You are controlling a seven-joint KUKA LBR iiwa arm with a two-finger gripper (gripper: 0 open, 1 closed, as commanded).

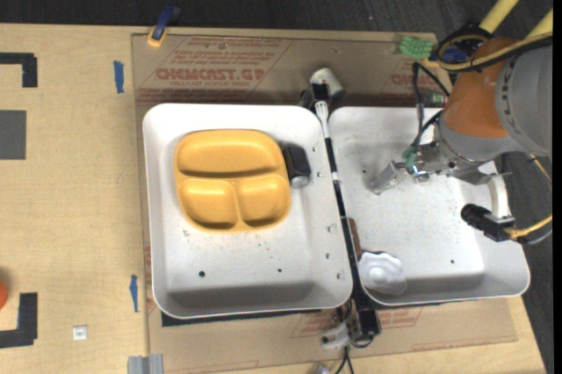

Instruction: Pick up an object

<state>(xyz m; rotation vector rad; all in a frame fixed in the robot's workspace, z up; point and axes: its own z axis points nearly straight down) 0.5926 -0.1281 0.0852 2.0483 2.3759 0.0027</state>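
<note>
A yellow three-compartment plate (233, 179) lies in the left bin (176, 276), in its far half. A small black object with a silvery end (296, 164) rests against the plate's right edge, close to the wall between the bins. A white crumpled object (382, 269) sits in the near left corner of the right bin (457, 276). My gripper (381, 179) reaches in from the right and hovers low over the far left part of the right bin, with nothing seen in it. It is well apart from the white object.
A divider rail (338, 197) runs between the two bins, with a small white fitting (323, 83) at its far end. The bins rest on a cardboard sheet (219, 65) on the wooden bench. Blue tape marks (118, 75) sit to the left.
</note>
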